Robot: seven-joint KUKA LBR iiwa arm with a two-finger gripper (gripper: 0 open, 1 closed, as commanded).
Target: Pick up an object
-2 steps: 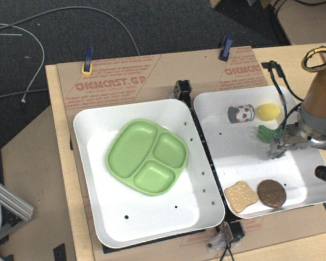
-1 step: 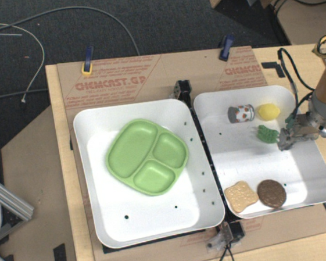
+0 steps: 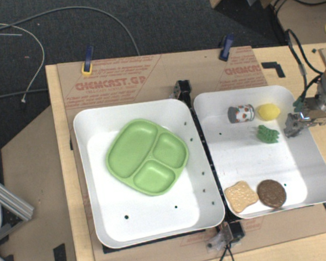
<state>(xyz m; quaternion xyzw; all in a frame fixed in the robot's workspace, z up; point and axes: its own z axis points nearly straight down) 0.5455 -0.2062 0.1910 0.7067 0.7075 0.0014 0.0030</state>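
Pale green plate (image 3: 147, 155) in a white bin (image 3: 91, 164); yellow lemon (image 3: 269, 111), brown cookie (image 3: 272, 193), tan cracker (image 3: 241, 196).

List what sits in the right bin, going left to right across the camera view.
Tan cracker → small can → brown cookie and green leafy piece, about level → yellow lemon → gripper at the bin's right rim.

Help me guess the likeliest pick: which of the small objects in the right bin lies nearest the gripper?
The green leafy piece, just left of the gripper; the yellow lemon is slightly farther.
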